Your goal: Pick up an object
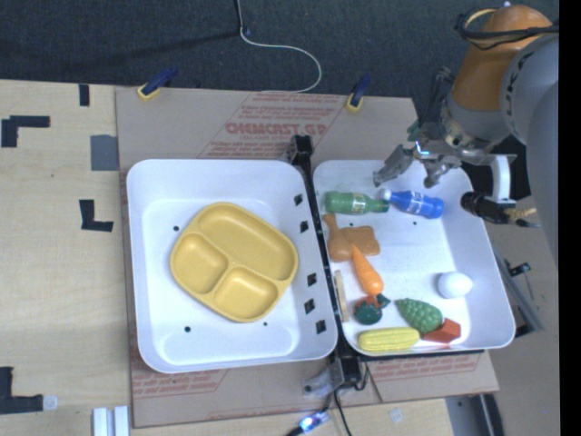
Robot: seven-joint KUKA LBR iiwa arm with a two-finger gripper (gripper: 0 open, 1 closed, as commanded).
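The bench (pixel 54 243) carries a cardboard sheet (pixel 263 125) on which two shallow white bins sit side by side, their inner rims touching along a black-clipped seam. The KUKA arm (pixel 508 71), grey with an orange band, enters from the right and angles down over the far edge of the right bin (pixel 481 243). The left bin (pixel 154 198) holds a yellow divided tray (pixel 234 260), lying flat with three compartments facing up. The gripper (pixel 416 165) hangs above the far end of the right bin; its two fingers are spread apart with nothing between them, one fingertip toward the left and one toward the right. Just below the gripper lies a blue bottle (pixel 419 204) on its side, its white cap pointing left and nearly meeting a green bottle (pixel 354 203), also on its side, near the bin's left wall. Below the green bottle rests a tan cookie-shaped piece (pixel 352 241), with a toy carrot (pixel 367 273) lying diagonally from its lower edge. Along the near wall lies a yellow corn cob (pixel 388 339), with a green bumpy vegetable (pixel 418 313) just above it and a small red piece (pixel 445 332) at its right end. A dark green round item (pixel 368 313) sits at the carrot's lower tip. A white egg (pixel 454 285) rests apart near the right wall.
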